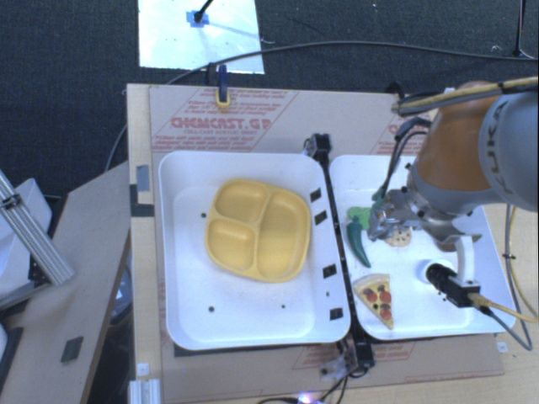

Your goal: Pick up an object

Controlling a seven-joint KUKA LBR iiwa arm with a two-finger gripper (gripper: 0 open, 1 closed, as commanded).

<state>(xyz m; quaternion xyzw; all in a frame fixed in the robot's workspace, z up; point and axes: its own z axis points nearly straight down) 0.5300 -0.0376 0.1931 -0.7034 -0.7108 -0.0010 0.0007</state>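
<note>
Green pepper [357, 236] lies just left of my gripper [381, 228] (cookie [399, 236] on its other side), long axis toward the pizza slice [376, 298]; my fingers' state I can't tell.

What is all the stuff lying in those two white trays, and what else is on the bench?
white bins: two, white, side by side on the bench
divided plate: one, yellow, three compartments, middle of the left bin
toy pepper: one, green, left part of the right bin, beside the end effector
cookie: one, tan with dark specks, right bin, right beneath the end effector
toy pizza slice: one, yellow with red spots, front of the right bin
cardboard sheet: one, brown with red print, under the bins
arm: one, grey with orange band, reaching in from the right
end effector: one, dark, low over the right bin beside the toy pepper
</note>
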